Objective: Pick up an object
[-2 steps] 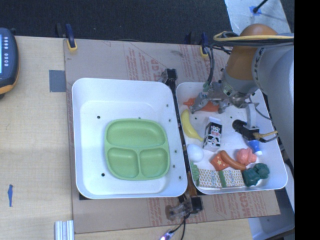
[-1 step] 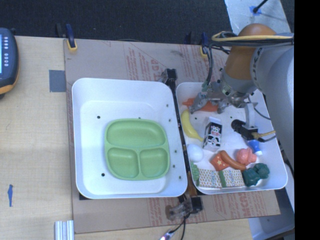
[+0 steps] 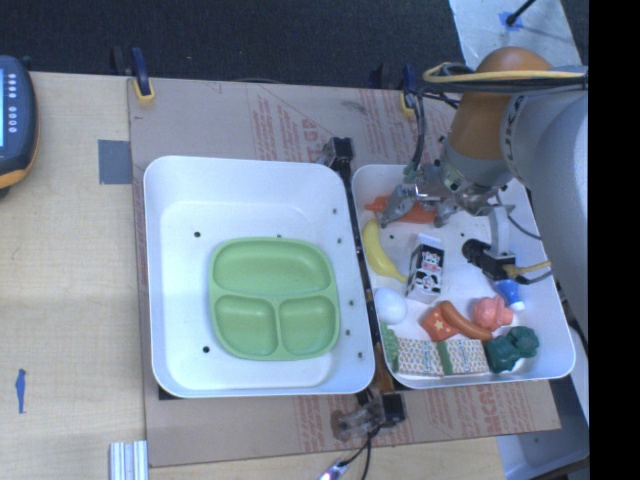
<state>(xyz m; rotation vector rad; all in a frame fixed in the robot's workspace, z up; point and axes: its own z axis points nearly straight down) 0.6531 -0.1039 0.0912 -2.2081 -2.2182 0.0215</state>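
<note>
Early stage, no pick made as far as the view shows. Gripper point(image 3: 432, 200) is low over the far end of the right bin point(image 3: 556, 368), arm coming in from the right. Can't tell if it's spread or closed, too cluttered there, and nothing is visibly held.

All the candidate objects lie in the right bin:
- Orange piece point(image 3: 377, 205) just left of the gripper, at the far left corner.
- Black-and-white carton point(image 3: 427, 271) just on the near side of it.
- Banana point(image 3: 379, 252) along the left wall.
- White ball point(image 3: 392, 308), red-orange toy point(image 3: 452, 321), pink toy point(image 3: 489, 311), broccoli point(image 3: 515, 346) and striped cloth point(image 3: 440, 356), all further toward the near end.

Left bin point(image 3: 165, 268) holds a green divided plate point(image 3: 273, 297), well apart from the gripper.

Left to do, my read: settle on a target (orange piece or carton look closest), close on it, lift clear of the bin.
</note>
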